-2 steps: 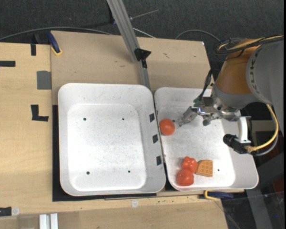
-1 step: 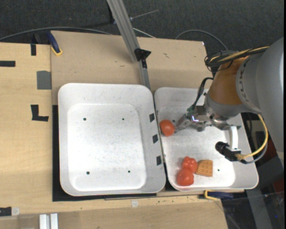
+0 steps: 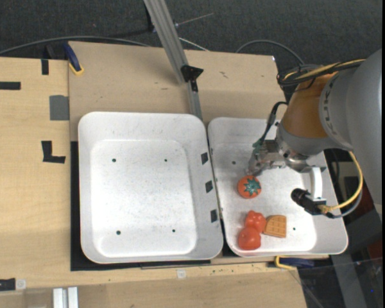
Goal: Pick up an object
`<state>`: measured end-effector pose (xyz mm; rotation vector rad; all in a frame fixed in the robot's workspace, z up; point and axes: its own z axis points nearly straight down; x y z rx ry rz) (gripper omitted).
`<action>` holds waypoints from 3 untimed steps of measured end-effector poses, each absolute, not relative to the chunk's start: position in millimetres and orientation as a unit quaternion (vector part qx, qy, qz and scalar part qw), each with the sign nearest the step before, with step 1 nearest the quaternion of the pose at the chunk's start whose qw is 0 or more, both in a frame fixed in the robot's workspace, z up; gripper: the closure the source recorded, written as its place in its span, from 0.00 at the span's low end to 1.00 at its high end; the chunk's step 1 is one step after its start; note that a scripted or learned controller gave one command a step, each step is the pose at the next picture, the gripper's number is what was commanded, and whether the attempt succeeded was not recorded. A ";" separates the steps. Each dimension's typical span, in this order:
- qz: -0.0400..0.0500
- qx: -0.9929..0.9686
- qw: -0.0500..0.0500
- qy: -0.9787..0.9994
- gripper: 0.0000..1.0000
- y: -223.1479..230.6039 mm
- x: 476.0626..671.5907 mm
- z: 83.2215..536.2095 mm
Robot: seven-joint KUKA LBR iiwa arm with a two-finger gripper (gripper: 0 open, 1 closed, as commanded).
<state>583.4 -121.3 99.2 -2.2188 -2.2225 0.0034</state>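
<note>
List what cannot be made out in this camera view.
- Gripper opening: too small and dark against the wrist to judge.
- Contact with the round red toy: the tips end just above it; touching or apart is unclear.
- The red pieces beside the waffle-like toy: too small to identify.

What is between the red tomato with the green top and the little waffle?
In the camera view, a red pepper toy partly fills the gap between the tomato and the waffle; otherwise bare white bin floor.

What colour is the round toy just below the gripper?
Red-orange with a teal top, seen in the camera view.
</note>
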 end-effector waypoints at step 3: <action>0.000 -0.707 0.000 -0.708 1.00 -114.4 580.4 205.0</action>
